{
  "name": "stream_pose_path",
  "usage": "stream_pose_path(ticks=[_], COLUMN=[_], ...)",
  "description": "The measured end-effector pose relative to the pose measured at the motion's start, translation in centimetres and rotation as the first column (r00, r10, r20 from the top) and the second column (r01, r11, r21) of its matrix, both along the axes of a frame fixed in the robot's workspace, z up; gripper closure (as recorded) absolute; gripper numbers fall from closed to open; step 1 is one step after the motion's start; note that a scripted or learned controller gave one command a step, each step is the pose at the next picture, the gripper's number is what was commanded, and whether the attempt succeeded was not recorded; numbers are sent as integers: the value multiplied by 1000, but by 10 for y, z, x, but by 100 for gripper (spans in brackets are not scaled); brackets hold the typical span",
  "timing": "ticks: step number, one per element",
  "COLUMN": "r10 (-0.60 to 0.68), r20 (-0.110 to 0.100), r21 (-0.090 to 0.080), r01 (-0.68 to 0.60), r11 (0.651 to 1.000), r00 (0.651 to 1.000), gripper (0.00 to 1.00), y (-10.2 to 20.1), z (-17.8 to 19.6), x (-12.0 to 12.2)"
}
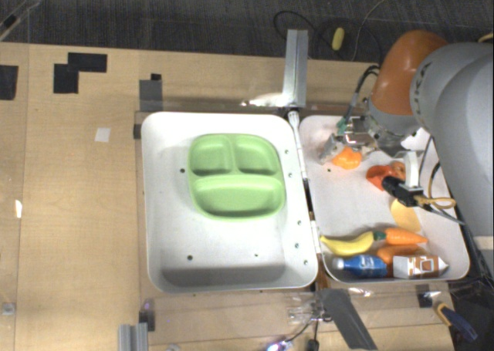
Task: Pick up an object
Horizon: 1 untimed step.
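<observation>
Down in the right bin (340,222) the gripper (345,141) sits at the far end, just above a small orange piece (346,158); I can't tell its state. Near the front edge lie a banana (347,244) and a carrot (404,237).

White bins: two (224,276) (340,210)
Green divided plate: one (234,174)
Banana: one (347,244)
Carrot: one (403,237)
Blue bottle: one (363,266)
White carton: one (417,267)
Small orange pieces: two (347,158) (382,176)
</observation>
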State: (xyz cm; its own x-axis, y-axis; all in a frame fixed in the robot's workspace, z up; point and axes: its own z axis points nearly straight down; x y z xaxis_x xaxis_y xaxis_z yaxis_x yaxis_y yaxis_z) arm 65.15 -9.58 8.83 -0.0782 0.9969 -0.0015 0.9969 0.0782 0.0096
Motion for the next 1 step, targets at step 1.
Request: stream_pose_path(ticks=[1], r10=[8], r20=[7], r21=[-1], r01=[-8], r11=[1000], r00=[1000], gripper=[100], y=[2], z=[13], x=[2])
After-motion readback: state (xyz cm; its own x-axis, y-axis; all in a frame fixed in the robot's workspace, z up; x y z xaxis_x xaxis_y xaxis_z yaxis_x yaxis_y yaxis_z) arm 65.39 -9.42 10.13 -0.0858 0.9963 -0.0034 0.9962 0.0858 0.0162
